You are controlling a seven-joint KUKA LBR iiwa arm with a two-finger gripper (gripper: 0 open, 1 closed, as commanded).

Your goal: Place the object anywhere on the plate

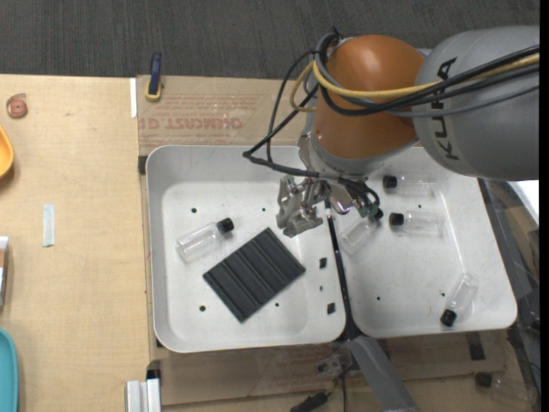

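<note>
Where the two white bins meet, the gripper (300,215) hangs over the left bin's (171,316) right part, just above the upper corner of the dark ribbed plate (255,274); whether its claw is apart or together cannot be told from this slant, and no object shows between it.

Left bin — one clear vial with black cap (204,238), lying on its side up-left of the plate, near but apart from it. Plate lies flat, turned diagonally.

Right bin (493,303) — three clear vials with black caps: one by the far wall (410,184), one just below it (414,222), one at the lower right (457,300). A fourth clear vial (358,233) lies close beside the gripper, near the dividing rim.

Arm — orange band (369,97) over the bins' far edge, grey link (489,101) entering from the right, wrist pointing down; cables loop around it.
</note>
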